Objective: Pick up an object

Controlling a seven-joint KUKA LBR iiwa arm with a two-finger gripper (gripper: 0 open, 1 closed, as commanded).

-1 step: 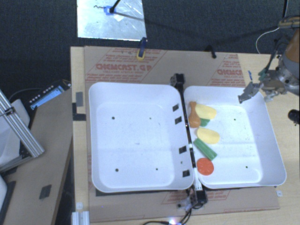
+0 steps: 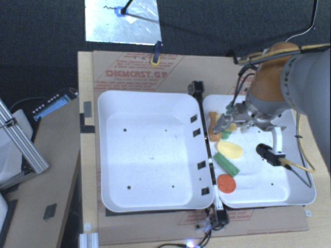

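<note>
the grey arm point(image 2: 305, 81) reaches in from the right over the right bin point(image 2: 300, 190), its orange band above the wrist showing near the top of the bin. the gripper point(image 2: 225, 123) hangs low over the bin's upper left part, close to the wall shared with the left bin point(image 2: 150, 154). whether it is apart or together i cannot tell - the tip is dark and blurs into what lies under it, and nothing can be seen clamped in it.

the things to pick all lie in the right bin, along its left side. a tan piece point(image 2: 213, 120) stands just beside the gripper, on its left, near the shared wall. a small orange bit point(image 2: 226, 135) sits right under the gripper's tip; touching or apart, i cannot say. below that is a yellow lump point(image 2: 230, 150), and a green stick point(image 2: 227, 165) lies at a slant just beneath it, touching or nearly so. a red-orange disc point(image 2: 226, 184) rests nearest the front edge, just below the green stick.

both bins sit on a cardboard sheet point(image 2: 134, 72) with red print - a silvery panel point(image 2: 121, 14) lies beyond it.
</note>
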